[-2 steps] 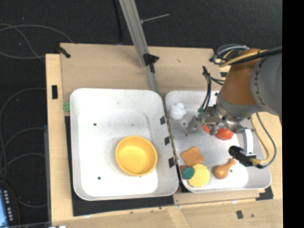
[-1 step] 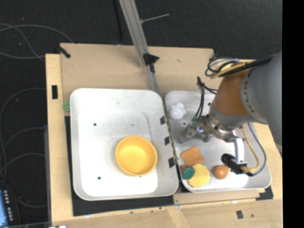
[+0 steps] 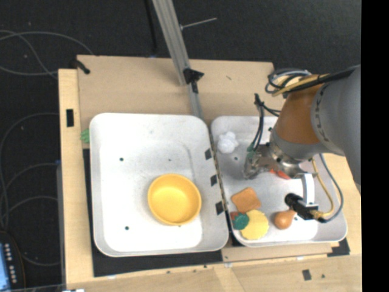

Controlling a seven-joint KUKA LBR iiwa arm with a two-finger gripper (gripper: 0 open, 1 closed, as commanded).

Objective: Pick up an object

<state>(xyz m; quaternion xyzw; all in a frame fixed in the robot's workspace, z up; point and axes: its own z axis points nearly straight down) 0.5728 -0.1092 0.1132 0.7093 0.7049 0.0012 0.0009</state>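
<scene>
My gripper (image 3: 251,168) hangs low over the middle of the right bin (image 3: 293,238), below the orange band of the wrist. Just left and above it lies a small white crumpled object (image 3: 227,142). An orange block (image 3: 245,198) sits a little below the gripper, with a green piece (image 3: 241,220) and a yellow round object (image 3: 256,224) beneath it. A brown-orange rounded object (image 3: 282,219) rests near the bin's front right. A red item (image 3: 281,173) peeks out from under the wrist. Nothing shows in the gripper's grasp.
A yellow bowl (image 3: 174,199) stands in the left bin (image 3: 140,145), toward its front right. A grey metal pole (image 3: 173,35) slants down from the top to the gap between the bins. Cables (image 3: 325,190) loop off the wrist over the right bin's right side.
</scene>
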